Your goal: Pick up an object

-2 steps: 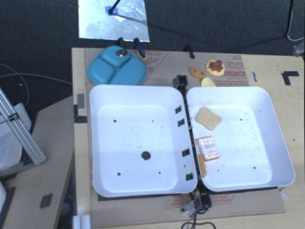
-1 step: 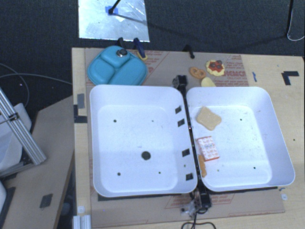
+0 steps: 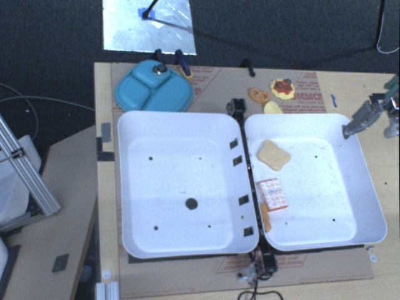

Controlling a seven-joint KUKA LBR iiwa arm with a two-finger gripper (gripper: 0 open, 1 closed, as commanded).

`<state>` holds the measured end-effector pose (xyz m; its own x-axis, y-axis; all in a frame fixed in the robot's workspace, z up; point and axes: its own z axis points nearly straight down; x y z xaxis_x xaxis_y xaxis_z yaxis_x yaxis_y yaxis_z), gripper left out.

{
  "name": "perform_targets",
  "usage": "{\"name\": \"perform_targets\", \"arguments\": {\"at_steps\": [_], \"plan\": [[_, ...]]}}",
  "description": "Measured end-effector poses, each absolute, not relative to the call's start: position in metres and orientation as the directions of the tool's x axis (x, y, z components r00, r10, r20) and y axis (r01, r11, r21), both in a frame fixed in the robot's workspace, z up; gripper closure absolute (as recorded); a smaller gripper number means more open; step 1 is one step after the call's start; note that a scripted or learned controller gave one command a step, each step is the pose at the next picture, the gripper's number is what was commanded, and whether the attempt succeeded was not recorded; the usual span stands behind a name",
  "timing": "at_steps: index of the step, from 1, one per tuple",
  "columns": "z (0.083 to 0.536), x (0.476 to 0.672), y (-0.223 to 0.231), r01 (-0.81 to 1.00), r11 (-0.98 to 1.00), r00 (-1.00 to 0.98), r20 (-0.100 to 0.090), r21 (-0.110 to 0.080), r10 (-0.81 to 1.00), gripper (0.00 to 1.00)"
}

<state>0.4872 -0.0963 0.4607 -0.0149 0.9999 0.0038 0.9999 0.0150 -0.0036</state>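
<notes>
Likely target: tan block (image 3: 274,154) in right bin (image 3: 369,192), looks light, soft; grip across short sides. Gripper (image 3: 350,129) at bin's far corner, finger state unclear.

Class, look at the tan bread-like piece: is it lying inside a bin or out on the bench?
Inside. The tan piece lies on the floor of the right bin, near its upper left corner, within the white walls.
</notes>
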Motion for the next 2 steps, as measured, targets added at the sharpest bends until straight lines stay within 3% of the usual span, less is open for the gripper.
{"name": "perform_targets", "arguments": {"at_steps": [1, 2], "plan": [[0.538, 0.487, -0.124, 1.0, 0.001, -0.001, -0.002, 0.009, 1.0, 0.0], [0.469, 0.533, -0.03, 1.0, 0.01, -0.01, 0.001, 0.001, 1.0, 0.0]]}}
